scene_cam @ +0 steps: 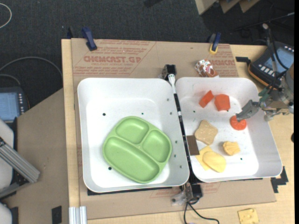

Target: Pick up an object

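Note:
The right bin (261, 169) holds several small food-like pieces. Two orange-red blocks (206, 98) (222, 102) lie near its back. A small round red piece (238, 123) sits toward the right side. A tan square slice (206, 132) lies mid-bin, with a yellow lump (214, 161) and a smaller yellow piece (231, 148) near the front. My gripper (244, 113) reaches in from the right and its grey tip is just above and touching the edge of the red round piece. Nothing is visibly lifted.
The left bin (93, 97) holds a green divided plate (137, 148). A dark brown strip (192, 145) lies by the wall between the bins. A crumpled wrapper (204, 68) rests on the cardboard behind the right bin. Blue clamps (88, 38) hold the board's back edge.

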You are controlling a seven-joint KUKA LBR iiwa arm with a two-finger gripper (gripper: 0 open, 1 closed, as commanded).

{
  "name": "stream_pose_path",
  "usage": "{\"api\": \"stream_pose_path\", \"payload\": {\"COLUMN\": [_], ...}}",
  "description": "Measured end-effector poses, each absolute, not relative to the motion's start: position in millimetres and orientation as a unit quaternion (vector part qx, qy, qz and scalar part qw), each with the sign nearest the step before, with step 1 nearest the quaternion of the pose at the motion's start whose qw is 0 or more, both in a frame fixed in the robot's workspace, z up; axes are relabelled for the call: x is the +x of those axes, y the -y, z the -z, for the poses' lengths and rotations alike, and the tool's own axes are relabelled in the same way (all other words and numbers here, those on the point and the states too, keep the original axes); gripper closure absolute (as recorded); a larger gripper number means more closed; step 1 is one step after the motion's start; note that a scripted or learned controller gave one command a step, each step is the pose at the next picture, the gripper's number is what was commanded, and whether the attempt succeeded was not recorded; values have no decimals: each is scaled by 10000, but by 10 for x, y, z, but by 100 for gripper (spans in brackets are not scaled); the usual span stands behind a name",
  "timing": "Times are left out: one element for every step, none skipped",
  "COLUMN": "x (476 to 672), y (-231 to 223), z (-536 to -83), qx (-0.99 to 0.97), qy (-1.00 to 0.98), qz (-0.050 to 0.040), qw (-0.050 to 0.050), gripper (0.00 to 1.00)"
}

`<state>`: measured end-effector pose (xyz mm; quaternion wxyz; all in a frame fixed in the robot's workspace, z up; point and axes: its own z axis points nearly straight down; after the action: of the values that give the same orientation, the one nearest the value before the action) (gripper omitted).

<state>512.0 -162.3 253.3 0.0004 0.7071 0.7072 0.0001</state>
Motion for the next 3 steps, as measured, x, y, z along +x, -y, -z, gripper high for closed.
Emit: {"api": "stream_pose_path", "payload": {"x": [5685,6416,6399], "y": [2156,1376,1437], "z": [-1406,-822,-960], "qx": [7078,7041,7066], "qy": [-7064,-7101,-7077], "qz": [24,-20,-10], "qw": [-23,-3,19], "gripper": [0,0,100]}}
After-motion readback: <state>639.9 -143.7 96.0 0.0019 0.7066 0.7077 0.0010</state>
